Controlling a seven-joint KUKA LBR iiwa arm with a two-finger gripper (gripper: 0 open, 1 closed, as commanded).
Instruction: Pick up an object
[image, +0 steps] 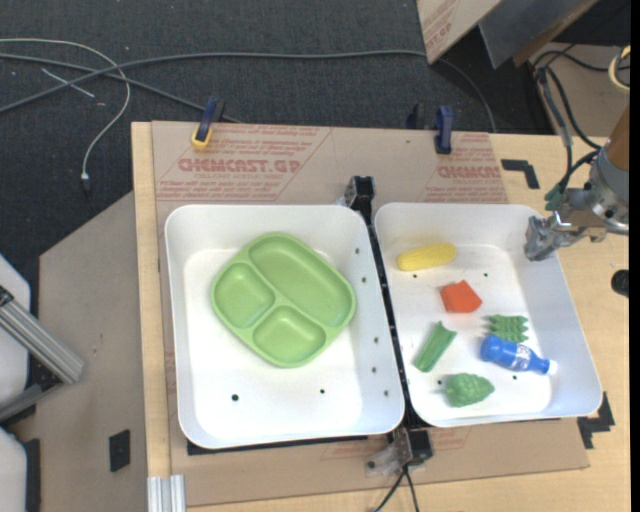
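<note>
Camera view: grey two-finger jaws (541, 240) over far right rim of right shallow white bin (570, 300), nothing seen between them; how far apart, cannot tell. Inside same bin, all apart from jaws: yellow corn-shaped toy (426, 257), orange block (460, 297), green pod-shaped toy (435, 346), green leafy piece (507, 326), blue bottle (514, 355), green broccoli-like toy (467, 389). Left white bin (200, 400): light green divided plastic plate (283, 298).
</note>
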